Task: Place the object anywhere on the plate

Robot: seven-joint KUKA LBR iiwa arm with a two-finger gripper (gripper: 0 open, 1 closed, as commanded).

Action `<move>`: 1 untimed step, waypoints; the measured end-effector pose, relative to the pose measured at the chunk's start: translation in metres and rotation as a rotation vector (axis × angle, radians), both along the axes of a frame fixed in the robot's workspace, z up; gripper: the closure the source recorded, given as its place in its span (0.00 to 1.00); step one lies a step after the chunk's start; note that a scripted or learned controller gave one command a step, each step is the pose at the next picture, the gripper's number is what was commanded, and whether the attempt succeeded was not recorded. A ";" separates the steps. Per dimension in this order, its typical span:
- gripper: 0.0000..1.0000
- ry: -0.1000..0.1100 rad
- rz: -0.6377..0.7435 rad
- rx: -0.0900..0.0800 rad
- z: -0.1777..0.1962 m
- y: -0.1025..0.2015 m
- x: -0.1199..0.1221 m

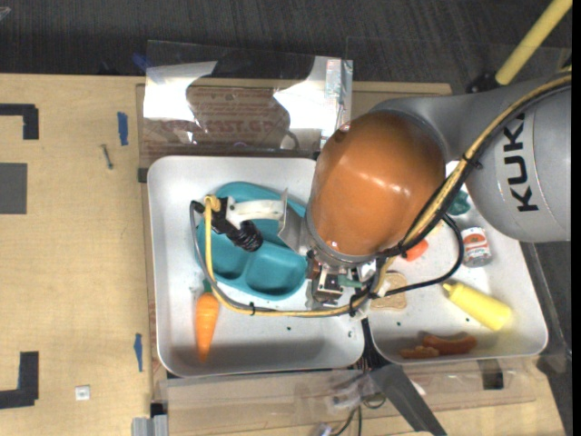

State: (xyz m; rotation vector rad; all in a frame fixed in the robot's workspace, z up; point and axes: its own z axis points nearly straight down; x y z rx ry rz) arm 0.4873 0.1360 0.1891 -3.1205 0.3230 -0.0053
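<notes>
- Teal plate (259, 266) in left bin (168, 243), under the arm.
- Orange carrot (207, 321) just beside plate's lower-left edge.
- "KU" legible on grey arm (522, 175).
- Yellow item (478, 305) in right bin (536, 334).
- Gripper (329, 284) state: cannot tell.

two shallow white bins sit side by side, the left bin (168, 271) and the right bin (526, 321). one teal plate (263, 266) lies in the left bin, with one orange carrot (207, 323). the right bin has one yellow piece (479, 305), one brown sausage-like piece (438, 344) and one small red-and-white can (476, 246).
</notes>
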 end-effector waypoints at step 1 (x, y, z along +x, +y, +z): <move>1.00 0.011 -0.010 -0.001 -0.032 0.039 -0.001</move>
